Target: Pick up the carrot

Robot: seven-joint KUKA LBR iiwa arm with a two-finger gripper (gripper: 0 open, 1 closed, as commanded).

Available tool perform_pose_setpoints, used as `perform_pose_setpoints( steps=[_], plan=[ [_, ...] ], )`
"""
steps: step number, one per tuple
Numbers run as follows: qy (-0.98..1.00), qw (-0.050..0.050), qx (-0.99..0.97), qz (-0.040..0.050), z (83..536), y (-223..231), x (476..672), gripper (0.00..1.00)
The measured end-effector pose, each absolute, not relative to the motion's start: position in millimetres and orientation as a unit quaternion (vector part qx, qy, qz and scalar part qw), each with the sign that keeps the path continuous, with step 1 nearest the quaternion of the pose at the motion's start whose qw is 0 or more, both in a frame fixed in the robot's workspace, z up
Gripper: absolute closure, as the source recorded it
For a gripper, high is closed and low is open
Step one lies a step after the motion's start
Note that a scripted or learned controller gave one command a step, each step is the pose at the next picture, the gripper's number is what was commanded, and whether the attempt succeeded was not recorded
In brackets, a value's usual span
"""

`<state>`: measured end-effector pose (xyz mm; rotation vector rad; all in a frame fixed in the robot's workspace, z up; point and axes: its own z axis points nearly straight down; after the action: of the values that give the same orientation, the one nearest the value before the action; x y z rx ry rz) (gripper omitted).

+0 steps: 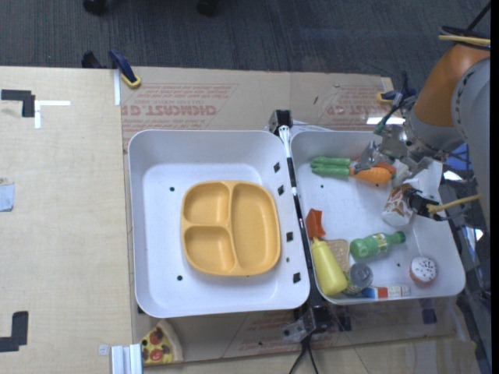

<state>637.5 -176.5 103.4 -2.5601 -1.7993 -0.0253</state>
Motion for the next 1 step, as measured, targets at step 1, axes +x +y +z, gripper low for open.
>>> perform_pose_setpoints(
  steps=[1],
  plan=[
    [-0.551,0.002,-0.834,-0.0088,99.8,-201.9,641.1,0.00]
  ],
)
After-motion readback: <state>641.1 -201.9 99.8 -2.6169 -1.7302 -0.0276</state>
